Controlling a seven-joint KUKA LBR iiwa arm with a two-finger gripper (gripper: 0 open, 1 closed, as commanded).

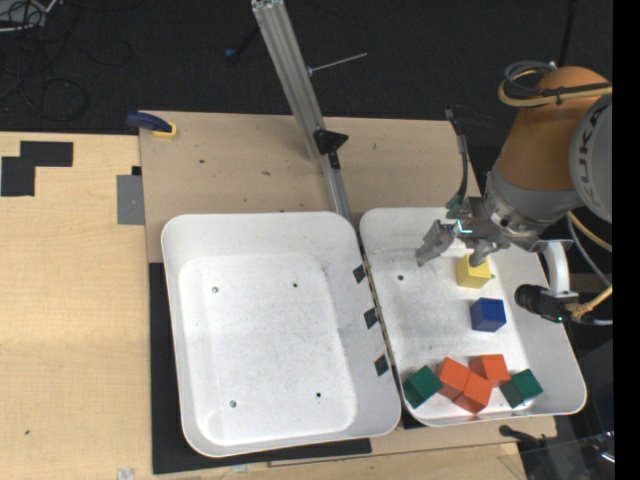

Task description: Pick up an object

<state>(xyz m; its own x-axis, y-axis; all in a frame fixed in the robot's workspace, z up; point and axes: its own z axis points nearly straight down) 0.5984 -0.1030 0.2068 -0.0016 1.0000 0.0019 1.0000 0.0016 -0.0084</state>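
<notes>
A: What lay nearest in the right bin (560, 393)?

B: A cluster along its near edge: a green block (422, 384), two orange blocks (466, 383) touching each other, and a second green block (521, 387) at the right end.

A: And farther in?

B: A blue block (488, 314) sat alone, apart from the cluster. Beyond it stood a yellow block (474, 272), with the tool (458, 247) just over its far side.

A: Was the tool holding it?

B: No. Its fingers were spread wide, one reaching left, one by the yellow block, nothing between them.

A: The left bin (200, 238)?

B: It sat on the desk (240, 163) beside the right one.
</notes>
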